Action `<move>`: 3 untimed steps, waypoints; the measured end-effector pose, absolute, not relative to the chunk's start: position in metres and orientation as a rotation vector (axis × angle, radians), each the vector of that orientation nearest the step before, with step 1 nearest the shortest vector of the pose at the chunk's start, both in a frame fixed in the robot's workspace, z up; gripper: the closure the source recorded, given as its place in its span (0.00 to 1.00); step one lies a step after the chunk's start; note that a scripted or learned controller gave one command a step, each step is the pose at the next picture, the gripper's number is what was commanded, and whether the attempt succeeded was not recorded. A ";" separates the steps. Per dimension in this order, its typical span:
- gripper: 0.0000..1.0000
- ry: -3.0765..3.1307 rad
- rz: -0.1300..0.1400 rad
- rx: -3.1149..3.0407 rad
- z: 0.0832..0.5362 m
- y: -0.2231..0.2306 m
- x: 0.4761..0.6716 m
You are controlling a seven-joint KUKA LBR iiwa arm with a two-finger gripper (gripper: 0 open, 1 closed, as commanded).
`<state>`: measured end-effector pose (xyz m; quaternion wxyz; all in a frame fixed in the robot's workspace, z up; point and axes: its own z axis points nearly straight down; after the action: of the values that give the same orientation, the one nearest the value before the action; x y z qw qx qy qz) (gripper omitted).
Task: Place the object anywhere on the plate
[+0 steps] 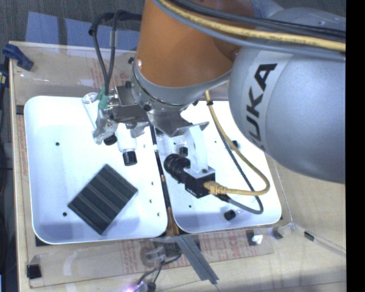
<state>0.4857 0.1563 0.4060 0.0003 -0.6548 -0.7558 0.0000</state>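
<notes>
A dark ribbed square plate (103, 198) lies flat in the left bin (48, 163), toward its front. My gripper (119, 140) hangs over the back right part of that bin, above and to the right of the plate and apart from it. The wrist and its fittings hide much of it from above. I cannot make out any object held in it. A small dark item (229, 214) rests near the front of the right bin (255, 212).
The big grey and orange arm (231, 59) covers the back of both bins. A black fitting with a yellow cable (191, 176) hangs over the right bin. The ridge between the bins (163, 193) runs just right of the plate.
</notes>
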 end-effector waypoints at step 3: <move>1.00 -2.061 0.013 -2.366 0.163 0.185 0.474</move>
<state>0.4743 0.1849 0.1633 0.0018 -0.7540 -0.6569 0.0042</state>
